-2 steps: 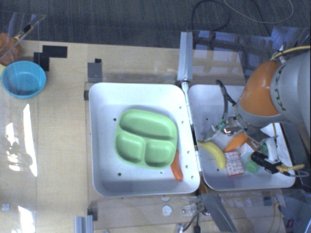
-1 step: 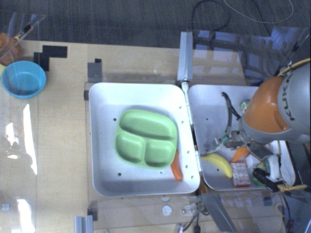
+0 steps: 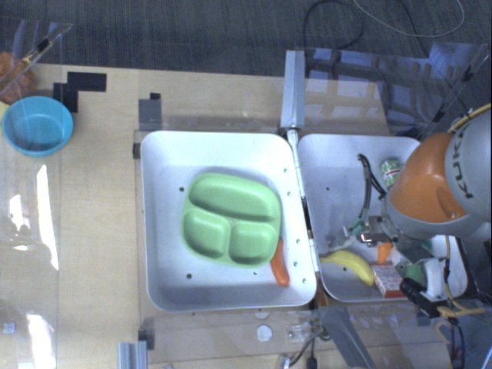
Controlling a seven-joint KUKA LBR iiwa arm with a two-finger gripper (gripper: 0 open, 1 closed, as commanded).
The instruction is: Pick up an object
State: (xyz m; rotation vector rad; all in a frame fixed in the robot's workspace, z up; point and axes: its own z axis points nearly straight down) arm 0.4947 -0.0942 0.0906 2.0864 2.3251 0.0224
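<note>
Near the bottom edge, the front rim of the left bin (image 3: 231,304) sits closest to the viewer, with an orange carrot (image 3: 278,267) lying against that bin's lower right corner, at about 5 o'clock from a green divided tray (image 3: 231,217) that has 3 compartments. Beside it, the right bin (image 3: 338,167) holds a yellow banana (image 3: 350,264) at about 7 o'clock, a small red and white box (image 3: 388,280) just right of the banana, and a green and white item (image 3: 390,169) at about 1 o'clock. A grey arm (image 3: 430,187) with an orange band reaches in from 3 o'clock and hangs over the right bin, its gripper (image 3: 367,233) low above the bin floor, just up from the banana. Whether it is wide, narrow or holding something cannot be told; the wrist hides it. Judging by this, the arm is at the reaching step, nothing lifted yet. Next would be a settle onto 1 object, likely the banana, then closing and rising. A blue bowl (image 3: 37,125) sits on the bench at 9 o'clock.
</note>
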